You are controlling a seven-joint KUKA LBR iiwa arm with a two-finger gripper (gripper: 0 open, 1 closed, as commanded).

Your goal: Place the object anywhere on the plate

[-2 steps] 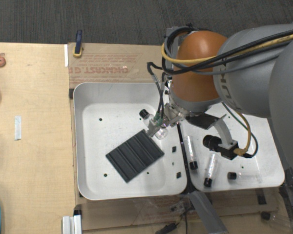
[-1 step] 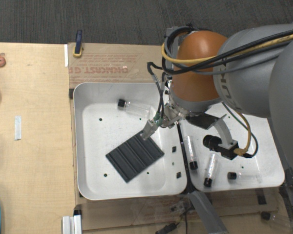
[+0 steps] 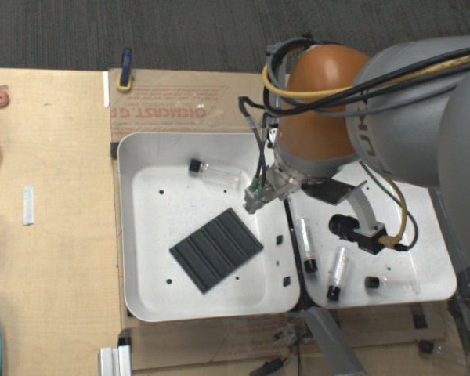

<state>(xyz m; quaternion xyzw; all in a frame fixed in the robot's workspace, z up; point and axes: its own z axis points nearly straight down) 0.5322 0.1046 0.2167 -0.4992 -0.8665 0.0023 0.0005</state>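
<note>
**Arm hangs over the seam between 2 bins, plate and vials below**

The grey arm (image 3: 407, 108) with its orange band comes in from the right of the frame and fills the upper right, its gripper (image 3: 253, 202) pointing down near the middle, just over the right-hand edge of the left bin (image 3: 133, 233). From where I stand the fingertips are small and dark against the white, and I cannot tell whether they are spread or pressed together, nor whether anything sits between them.

In the left bin lies a dark ribbed plate (image 3: 216, 250), a flat rectangle turned at a slant, low and central in the bin. Its upper corner is near the gripper tip but apart from it. Toward the upper part of the same bin rests 1 clear vial with a black cap (image 3: 207, 171), lying on its side, well apart from the plate.

The right bin (image 3: 446, 280) is partly hidden under the arm. In its lower part I count 3 more clear vials with black caps: 1 (image 3: 305, 245) lying lengthways beside the wall between the bins, 1 (image 3: 337, 272) tilted just to its right, and 1 (image 3: 392, 284) lying flat near the bottom right. A black fitting with a cable (image 3: 360, 232) hangs above them.

Both bins sit on brown cardboard (image 3: 172, 104).
</note>
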